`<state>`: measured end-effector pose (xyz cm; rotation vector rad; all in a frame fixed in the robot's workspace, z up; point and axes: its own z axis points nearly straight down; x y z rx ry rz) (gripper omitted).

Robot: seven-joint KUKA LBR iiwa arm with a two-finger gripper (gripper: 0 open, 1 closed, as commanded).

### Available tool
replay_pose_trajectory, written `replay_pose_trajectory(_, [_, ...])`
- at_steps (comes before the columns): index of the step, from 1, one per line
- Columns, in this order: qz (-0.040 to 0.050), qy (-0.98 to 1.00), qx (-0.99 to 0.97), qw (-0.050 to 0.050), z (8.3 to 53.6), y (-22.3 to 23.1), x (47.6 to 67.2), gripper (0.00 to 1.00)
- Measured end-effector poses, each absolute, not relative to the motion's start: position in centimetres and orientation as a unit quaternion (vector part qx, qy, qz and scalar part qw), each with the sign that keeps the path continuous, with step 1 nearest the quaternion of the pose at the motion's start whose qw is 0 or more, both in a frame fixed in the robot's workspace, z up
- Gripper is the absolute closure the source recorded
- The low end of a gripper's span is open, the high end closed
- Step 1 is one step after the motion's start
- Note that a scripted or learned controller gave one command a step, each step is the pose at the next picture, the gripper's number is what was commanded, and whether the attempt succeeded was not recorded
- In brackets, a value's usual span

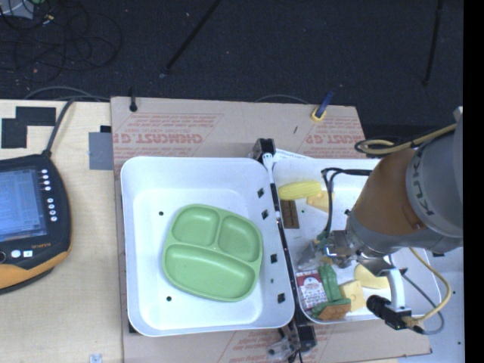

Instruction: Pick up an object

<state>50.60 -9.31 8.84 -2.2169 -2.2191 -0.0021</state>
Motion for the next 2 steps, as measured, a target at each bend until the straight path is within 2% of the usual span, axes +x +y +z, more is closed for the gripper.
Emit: replay_pose_trajectory(2, [0.0008, -0.707, -0.707, 0.001, 8.8, -9.0, 54.3, 0.00])
